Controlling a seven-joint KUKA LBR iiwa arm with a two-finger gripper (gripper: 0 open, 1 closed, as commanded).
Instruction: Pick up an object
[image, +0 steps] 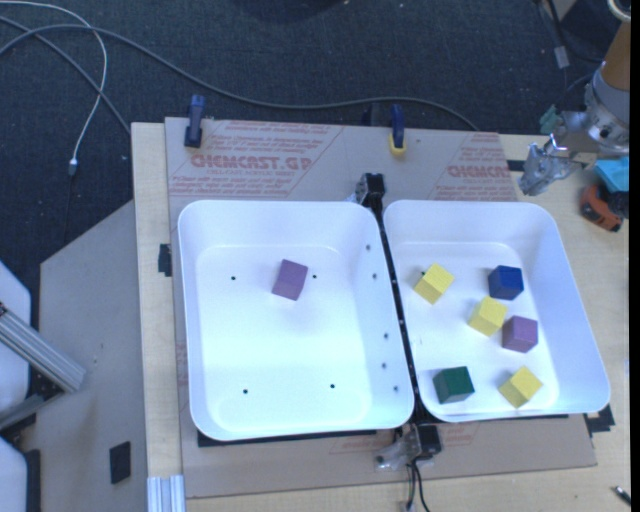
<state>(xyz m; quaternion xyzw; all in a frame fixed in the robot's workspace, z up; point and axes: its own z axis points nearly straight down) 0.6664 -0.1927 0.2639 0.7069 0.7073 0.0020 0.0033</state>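
Gripper (545, 168) hovers beyond the right bin (570, 262), finger state unclear. Inside: three yellow cubes (433, 283), one blue (506, 282), one green (453, 384), one purple (519, 333). Left bin (200, 300): one purple cube (290, 279).

We see a printed cardboard sheet (300, 160) lying on the tabletop (150, 300), held at its far edge by a blue clamp (194, 118) and a yellow-tipped clamp (397, 130). Cables (90, 50) trail across the dark carpet (60, 170) beyond.
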